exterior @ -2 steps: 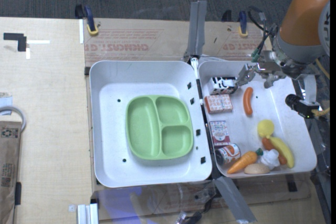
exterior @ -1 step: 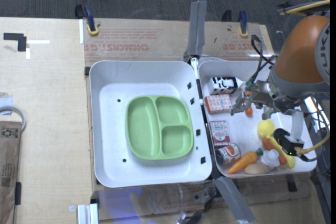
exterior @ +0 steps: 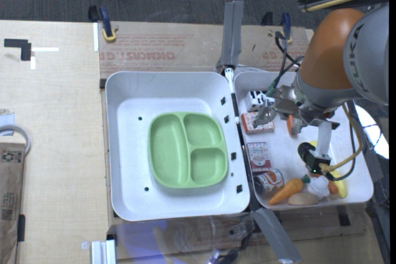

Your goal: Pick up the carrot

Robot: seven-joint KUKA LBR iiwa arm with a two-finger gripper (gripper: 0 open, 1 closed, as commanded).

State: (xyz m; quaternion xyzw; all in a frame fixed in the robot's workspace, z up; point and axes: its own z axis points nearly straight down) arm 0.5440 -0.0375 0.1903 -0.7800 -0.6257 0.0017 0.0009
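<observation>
The carrot (exterior: pixel 286 191) is orange with a green tip and lies slanted near the front edge of the right bin (exterior: pixel 356 151). It sits between a can (exterior: pixel 267 181) and a pale beige lump (exterior: pixel 303 199). My gripper (exterior: pixel 272 113) hangs over the back left part of the same bin, above a small red and white box (exterior: pixel 256 123). It is well behind the carrot and apart from it. Nothing of the carrot is between its jaws.
The left bin (exterior: pixel 124 133) holds a green divided plate (exterior: pixel 187 149). The right bin also holds a red and white packet (exterior: pixel 258 155), a black and white die (exterior: pixel 260 97) and a yellow and orange piece (exterior: pixel 337 188). Grey bin dividers stand at back and front.
</observation>
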